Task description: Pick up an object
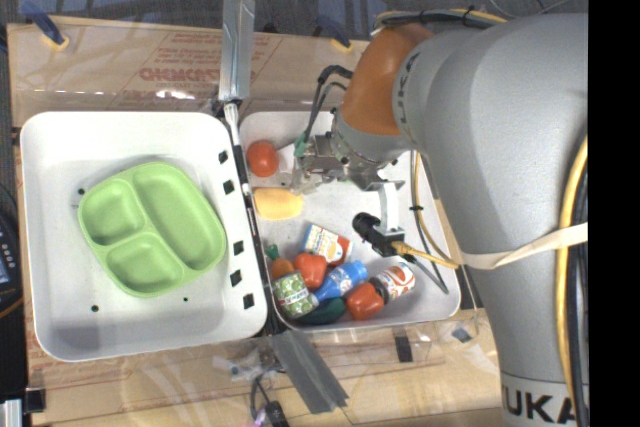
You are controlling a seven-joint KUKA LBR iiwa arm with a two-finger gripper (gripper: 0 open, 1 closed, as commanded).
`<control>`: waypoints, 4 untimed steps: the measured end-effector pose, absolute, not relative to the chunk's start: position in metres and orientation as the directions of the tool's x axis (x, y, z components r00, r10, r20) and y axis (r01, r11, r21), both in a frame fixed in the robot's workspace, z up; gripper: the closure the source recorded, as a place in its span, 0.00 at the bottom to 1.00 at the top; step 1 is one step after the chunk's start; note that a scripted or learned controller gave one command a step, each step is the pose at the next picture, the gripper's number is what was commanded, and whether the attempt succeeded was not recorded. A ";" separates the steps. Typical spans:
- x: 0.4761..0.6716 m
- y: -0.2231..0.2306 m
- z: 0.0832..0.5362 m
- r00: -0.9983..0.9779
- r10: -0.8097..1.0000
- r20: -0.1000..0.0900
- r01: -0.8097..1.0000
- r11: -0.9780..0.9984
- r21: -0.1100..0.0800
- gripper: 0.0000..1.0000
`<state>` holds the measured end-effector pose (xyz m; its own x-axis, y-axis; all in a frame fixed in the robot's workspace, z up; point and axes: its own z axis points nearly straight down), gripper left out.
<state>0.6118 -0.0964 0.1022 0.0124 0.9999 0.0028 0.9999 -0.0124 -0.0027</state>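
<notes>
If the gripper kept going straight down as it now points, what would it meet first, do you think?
Probably the yellow object or the bare floor of the right bin beside it; the gripper hangs just above, though depth is unclear.

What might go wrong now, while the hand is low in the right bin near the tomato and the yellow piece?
The hand sits between the tomato and the yellow piece, so it may close on nothing or nudge either one aside. The round tomato could roll away. The items crowded at the near wall of the right bin look hard to separate.

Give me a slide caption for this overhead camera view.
Grey arm lowers its hand into the right bin of toy food beside a tomato; a green tray sits in the left bin.
</notes>
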 end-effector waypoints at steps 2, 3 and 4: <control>0.573 -0.085 0.192 0.046 0.999 0.001 0.999 -0.046 -0.003 0.00; 0.591 -0.104 0.092 0.061 0.998 0.000 0.998 -0.061 -0.002 0.00; 0.580 -0.093 0.091 -0.017 1.000 0.002 1.000 0.017 -0.008 0.00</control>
<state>0.5804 -0.0931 0.0905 -0.0170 0.9999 0.0024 0.9998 0.0170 -0.0078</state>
